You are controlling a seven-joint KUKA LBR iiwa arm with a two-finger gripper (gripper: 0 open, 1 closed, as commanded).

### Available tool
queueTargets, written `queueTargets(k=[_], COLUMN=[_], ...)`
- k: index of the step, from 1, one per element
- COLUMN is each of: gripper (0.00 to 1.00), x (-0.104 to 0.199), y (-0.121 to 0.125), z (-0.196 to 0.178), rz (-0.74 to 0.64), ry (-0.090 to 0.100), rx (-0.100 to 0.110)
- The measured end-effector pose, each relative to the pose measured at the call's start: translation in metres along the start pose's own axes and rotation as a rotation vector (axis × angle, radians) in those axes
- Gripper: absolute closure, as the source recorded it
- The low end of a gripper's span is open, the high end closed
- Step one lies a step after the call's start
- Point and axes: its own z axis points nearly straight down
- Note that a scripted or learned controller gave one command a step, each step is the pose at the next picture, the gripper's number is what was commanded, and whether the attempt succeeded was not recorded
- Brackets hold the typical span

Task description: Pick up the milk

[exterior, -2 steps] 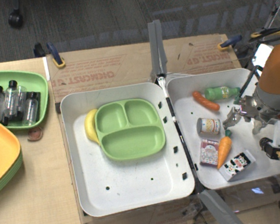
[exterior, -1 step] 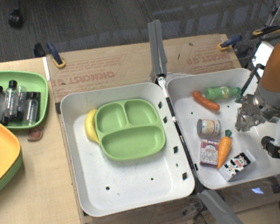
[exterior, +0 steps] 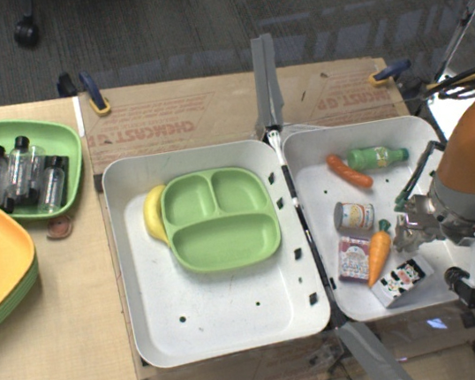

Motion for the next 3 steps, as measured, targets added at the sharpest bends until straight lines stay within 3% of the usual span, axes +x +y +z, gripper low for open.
queueTargets(k=[1, 2, 3], gripper=[1.0, 1.0, 1.0], x=[0.057, 0.012, 0.081], y=[0.007, 0.079, 0.139], z=[-0.001, -0.059, -0.015], rz=[-0.154, -0.224, -0.523], ry=[-0.001, -0.002, -0.003], rx=[-0.003, -0.004, -0.014])
